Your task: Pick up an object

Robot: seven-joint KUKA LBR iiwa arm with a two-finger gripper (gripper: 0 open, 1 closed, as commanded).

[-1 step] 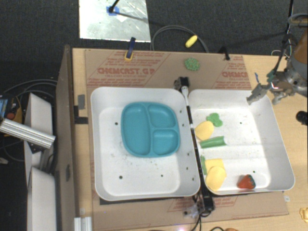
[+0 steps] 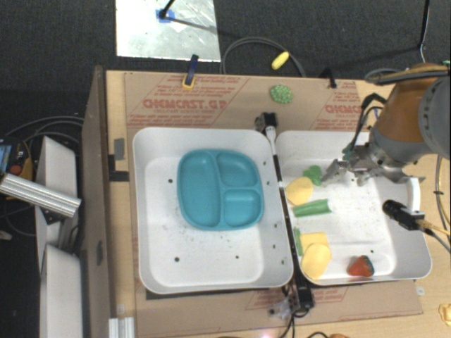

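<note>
The right bin [image 2: 409, 259] holds several toy foods: a small green piece [image 2: 313, 174], a yellow round piece [image 2: 299, 190], a long green piece [image 2: 311, 208], a yellow block and a yellow round piece [image 2: 316, 255] near the front, and a red strawberry-like piece [image 2: 361, 265]. My gripper [image 2: 343, 168] hangs low over the back of this bin, just right of the small green piece. Nothing shows between its fingers. The grey arm with its orange band [image 2: 405, 115] reaches in from the right.
The left bin [image 2: 151, 259] holds a teal compartment plate [image 2: 220, 189]. A green knobbly ball [image 2: 281, 94] and a yellow object [image 2: 280, 60] lie on the cardboard behind the bins. A black part [image 2: 402, 215] juts over the right bin's right side.
</note>
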